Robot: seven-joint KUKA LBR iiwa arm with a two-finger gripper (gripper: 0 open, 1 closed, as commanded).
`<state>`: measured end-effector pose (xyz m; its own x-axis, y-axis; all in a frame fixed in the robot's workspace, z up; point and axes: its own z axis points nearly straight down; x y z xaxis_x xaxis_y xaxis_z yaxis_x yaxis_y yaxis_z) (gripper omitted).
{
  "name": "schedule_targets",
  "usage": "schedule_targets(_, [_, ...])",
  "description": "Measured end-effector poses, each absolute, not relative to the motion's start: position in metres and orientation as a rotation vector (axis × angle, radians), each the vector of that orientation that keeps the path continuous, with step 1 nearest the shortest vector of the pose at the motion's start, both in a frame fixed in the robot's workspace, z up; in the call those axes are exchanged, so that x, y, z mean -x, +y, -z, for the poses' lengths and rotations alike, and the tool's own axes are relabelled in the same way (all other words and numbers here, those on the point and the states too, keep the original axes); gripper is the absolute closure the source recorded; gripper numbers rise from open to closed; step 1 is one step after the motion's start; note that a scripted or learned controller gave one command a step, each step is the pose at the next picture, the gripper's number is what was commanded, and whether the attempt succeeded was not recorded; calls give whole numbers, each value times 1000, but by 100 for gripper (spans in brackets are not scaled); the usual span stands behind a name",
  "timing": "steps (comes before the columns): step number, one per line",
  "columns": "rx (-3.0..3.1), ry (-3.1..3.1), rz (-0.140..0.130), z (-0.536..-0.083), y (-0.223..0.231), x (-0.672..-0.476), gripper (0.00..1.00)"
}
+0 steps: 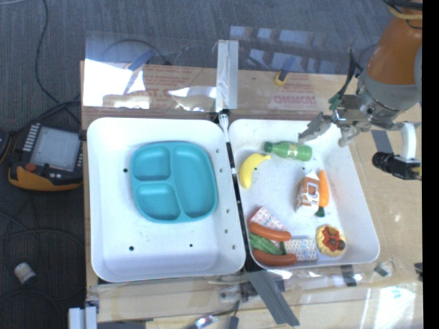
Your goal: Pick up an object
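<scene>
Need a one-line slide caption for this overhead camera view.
Open end effector above the right bin's far edge near a green bottle; blue divided plate in the left bin.

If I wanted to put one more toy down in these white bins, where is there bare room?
Left bin: bare floor all round the blue divided plate, widest below it. Right bin: a patch between banana, green bottle and carton. Crowded around the hot dogs and pizza.

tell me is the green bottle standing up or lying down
Lying down: the green bottle rests on its side in the right bin, cap toward the banana.
</scene>
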<state>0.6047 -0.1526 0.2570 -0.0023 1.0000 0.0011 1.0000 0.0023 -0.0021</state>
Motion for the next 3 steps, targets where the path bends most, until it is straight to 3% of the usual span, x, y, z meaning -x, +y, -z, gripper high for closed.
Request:
schedule_targets(1, [1996,-2423,-2,-136,-197,-544,0])
schedule_targets(2, [2134,-2313,13,-90,-202,-566,0])
schedule_targets(3, [2137,-2317,18,-102,-202,-568,100])
